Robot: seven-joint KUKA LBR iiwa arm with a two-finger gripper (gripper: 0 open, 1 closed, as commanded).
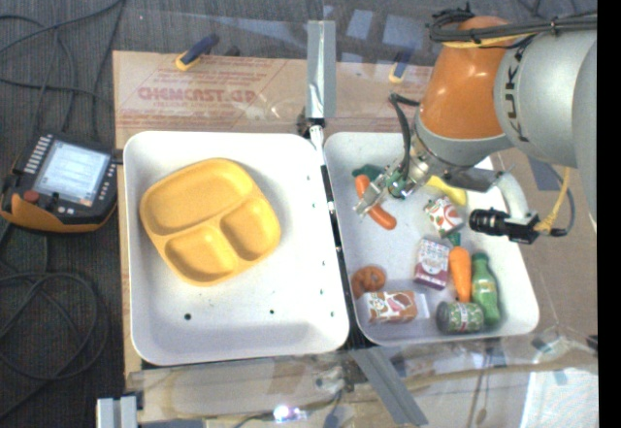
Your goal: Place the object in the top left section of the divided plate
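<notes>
Right bin [524, 314], hand [374, 205] low over carrot [373, 200]

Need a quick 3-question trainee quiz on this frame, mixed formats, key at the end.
1. True or false: the yellow divided plate lies in the right bin.
2. Which bin does the gripper hang over? A) left bin B) right bin C) neither
3. Fill in: the carrot lies directly beside the green ____, near the bin's right side.

Key:
1. False. The plate is in the left bin, all sections bare.
2. B. It hangs by a small orange piece in the upper left part of the right bin.
3. bottle
</notes>
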